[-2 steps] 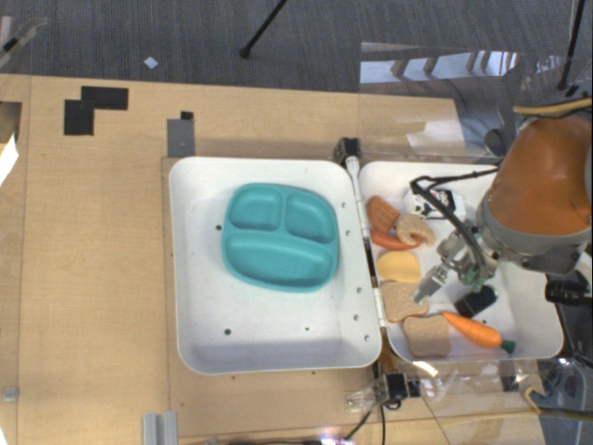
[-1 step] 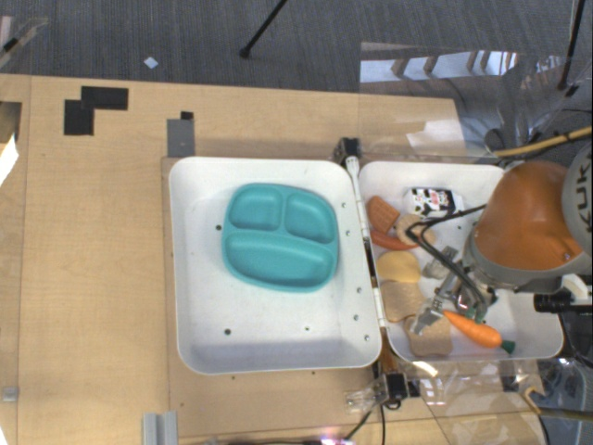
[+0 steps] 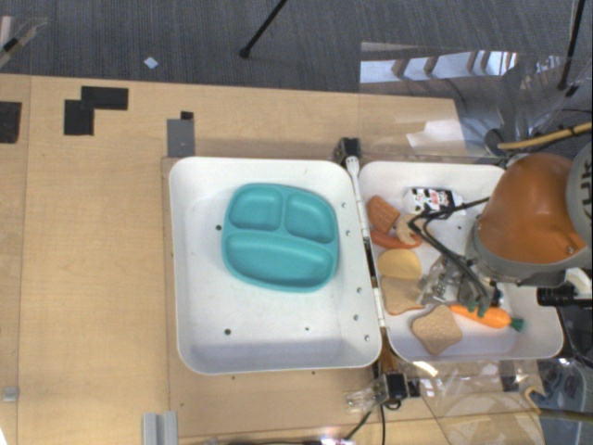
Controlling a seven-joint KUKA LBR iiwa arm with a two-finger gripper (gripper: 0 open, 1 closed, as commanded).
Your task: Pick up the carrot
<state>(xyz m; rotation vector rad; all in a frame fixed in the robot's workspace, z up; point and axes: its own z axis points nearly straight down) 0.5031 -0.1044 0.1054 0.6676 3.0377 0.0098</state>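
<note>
The carrot point(image 3: 488, 317) is small and orange with a green end. It lies flat on the floor of the right bin point(image 3: 547, 341), near the front right corner. My gripper point(image 3: 451, 286) hangs low over the bin, just to the left of the carrot and slightly behind it, close to the carrot's thick end. The grey wrist and the orange band point(image 3: 526, 208) cover the bin's right half. The metal parts blur together with the cables, and I see nothing held in the gripper.
Left of the gripper, the right bin holds a sausage point(image 3: 381, 213), a yellow rounded piece point(image 3: 400, 264), a tan cracker point(image 3: 435, 331) and a small black-and-white bottle point(image 3: 434, 197). A teal divided plate point(image 3: 278, 236) sits in the left bin point(image 3: 199, 332).
</note>
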